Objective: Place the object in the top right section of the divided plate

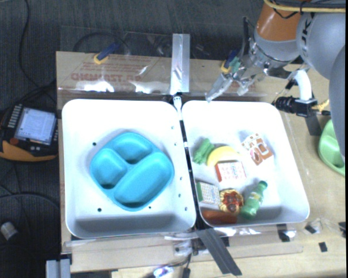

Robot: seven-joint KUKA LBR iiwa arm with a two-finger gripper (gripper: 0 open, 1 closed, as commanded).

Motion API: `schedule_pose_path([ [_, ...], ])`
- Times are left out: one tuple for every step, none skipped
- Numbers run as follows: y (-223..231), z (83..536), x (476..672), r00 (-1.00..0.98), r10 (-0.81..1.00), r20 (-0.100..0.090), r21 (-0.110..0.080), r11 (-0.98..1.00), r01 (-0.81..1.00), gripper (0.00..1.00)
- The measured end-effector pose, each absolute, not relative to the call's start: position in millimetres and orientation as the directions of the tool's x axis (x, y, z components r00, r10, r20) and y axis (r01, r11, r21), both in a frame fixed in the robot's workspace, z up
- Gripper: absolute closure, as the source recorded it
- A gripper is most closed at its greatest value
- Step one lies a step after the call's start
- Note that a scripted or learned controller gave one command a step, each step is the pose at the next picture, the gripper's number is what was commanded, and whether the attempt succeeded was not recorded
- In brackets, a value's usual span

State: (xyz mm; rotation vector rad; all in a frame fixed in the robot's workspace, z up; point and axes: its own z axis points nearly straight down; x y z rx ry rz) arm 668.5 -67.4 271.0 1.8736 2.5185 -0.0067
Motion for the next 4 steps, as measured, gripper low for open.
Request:
schedule_pose_path([
  [-67.4, 271.0, 668.5, -0.287, 0.958, -0.005, -0.002, 0.287, 0.958, 0.00],
  [-67.4, 271.0, 668.5, -0.287, 0.958, -0.005, -0.002, 0.287, 0.958, 0.00],
  [-67.4, 271.0, 668.5, -0.287, 0.958, -0.005, -0.002, 0.287, 0.958, 0.00],
  [-67.4, 271.0, 668.5, -0.287, 0.958, -0.005, -0.002, 0.287, 0.958, 0.00],
])
